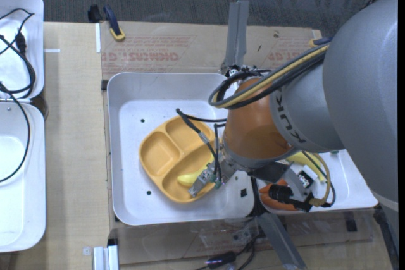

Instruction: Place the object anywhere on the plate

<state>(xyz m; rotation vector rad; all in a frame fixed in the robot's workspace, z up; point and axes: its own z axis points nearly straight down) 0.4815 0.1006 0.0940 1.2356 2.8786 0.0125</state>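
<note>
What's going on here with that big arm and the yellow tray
A grey arm with an orange band reaches from the right into a white bin. Its gripper sits low over a yellow divided plate, right beside a small yellow object lying in the plate's near compartment.

**Lighting's pretty even, arm is the soft part**

Scene is bright and flat, looks like diffuse overhead light. The white bin point(120, 136) is close to blown out on its left wall, and the bin at the far left point(19, 212) has washed-out highlights too. Shadows are soft, just a faint one beside the yellow plate point(166, 155). The big grey arm point(367, 85) sits close to the lens and looks soft, with a smooth sheen. The desk point(69, 136) stays reasonably sharp.
</note>
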